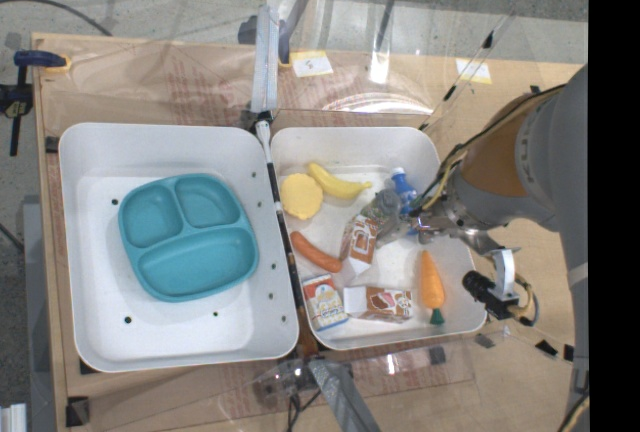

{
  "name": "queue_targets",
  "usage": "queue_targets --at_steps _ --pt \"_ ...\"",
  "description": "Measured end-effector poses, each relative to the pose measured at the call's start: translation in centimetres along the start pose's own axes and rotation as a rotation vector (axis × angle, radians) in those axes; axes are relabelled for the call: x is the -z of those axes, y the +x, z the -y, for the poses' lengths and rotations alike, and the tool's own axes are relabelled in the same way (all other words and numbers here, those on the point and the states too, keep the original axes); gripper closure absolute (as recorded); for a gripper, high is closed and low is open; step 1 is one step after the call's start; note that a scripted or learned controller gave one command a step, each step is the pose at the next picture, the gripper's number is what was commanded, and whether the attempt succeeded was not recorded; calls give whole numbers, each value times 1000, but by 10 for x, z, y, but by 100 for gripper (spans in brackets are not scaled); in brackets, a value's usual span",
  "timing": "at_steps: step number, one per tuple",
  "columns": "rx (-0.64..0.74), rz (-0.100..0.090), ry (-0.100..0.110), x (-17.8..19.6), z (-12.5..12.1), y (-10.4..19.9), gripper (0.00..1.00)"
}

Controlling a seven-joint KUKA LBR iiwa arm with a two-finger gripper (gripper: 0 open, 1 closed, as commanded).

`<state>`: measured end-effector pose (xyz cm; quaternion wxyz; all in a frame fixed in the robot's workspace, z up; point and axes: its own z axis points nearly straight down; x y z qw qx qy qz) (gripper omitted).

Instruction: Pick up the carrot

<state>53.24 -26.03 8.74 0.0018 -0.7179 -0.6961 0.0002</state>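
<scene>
The carrot [431, 282] is orange with a small green tip and lies near the right wall of the right bin [420, 142], pointing toward the front. My gripper [388, 217] hangs over the middle of that bin, up and to the left of the carrot and apart from it. It sits just above a brown snack packet [360, 240] and beside a blue-capped item [402, 185]. The grey arm with its orange band [497, 165] reaches in from the right.
The right bin also holds a banana [338, 182], a yellow round piece [301, 196], an orange sausage [316, 251], a small carton [322, 302] and flat packets [380, 301]. A teal divided plate [188, 235] lies in the left bin [80, 320].
</scene>
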Motion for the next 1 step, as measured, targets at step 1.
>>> queue_targets --at_steps 1 --pt "-59 0 1 -2 24 1 0"
